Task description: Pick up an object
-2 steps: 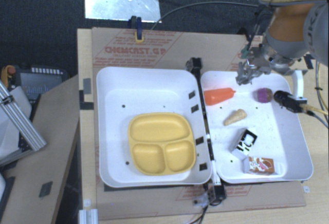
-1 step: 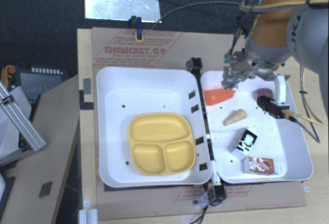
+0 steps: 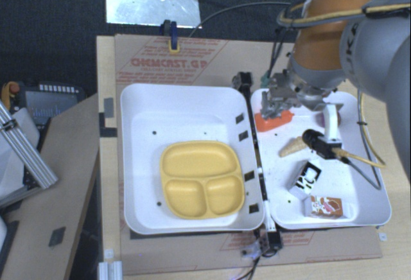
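Note:
My gripper hangs low over the back left corner of the right bin, reaching in from the right. Directly beneath it lies a flat orange object, partly covered by the gripper; whether they touch I cannot tell. Toward the front of the same bin lie a tan cone, a small black-and-white box and a brown-and-white packet, all apart from the gripper.
The left bin holds a yellow divided plate near its front. A black-clipped divider separates the two bins. The arm's bulky grey and orange body overhangs the back of the right bin.

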`<state>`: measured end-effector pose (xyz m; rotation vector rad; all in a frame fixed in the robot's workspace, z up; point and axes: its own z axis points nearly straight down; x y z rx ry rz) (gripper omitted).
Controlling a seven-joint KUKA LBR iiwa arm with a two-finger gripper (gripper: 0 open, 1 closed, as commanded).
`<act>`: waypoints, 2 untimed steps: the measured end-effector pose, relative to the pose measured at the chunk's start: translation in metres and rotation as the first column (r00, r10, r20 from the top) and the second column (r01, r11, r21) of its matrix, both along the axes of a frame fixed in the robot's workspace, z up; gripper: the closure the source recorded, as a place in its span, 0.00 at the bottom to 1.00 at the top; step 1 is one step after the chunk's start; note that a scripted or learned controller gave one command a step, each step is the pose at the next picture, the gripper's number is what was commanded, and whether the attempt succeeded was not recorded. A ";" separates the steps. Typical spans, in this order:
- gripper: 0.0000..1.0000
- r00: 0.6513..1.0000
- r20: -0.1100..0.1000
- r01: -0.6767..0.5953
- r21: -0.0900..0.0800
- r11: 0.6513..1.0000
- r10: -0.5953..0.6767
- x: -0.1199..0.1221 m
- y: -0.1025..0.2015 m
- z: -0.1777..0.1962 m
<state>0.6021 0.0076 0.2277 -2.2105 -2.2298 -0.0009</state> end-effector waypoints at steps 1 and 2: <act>1.00 1.000 0.000 0.000 0.000 1.000 0.000 -0.015 0.042 -0.003; 1.00 1.000 0.000 -0.001 0.001 1.000 0.001 -0.020 0.095 -0.011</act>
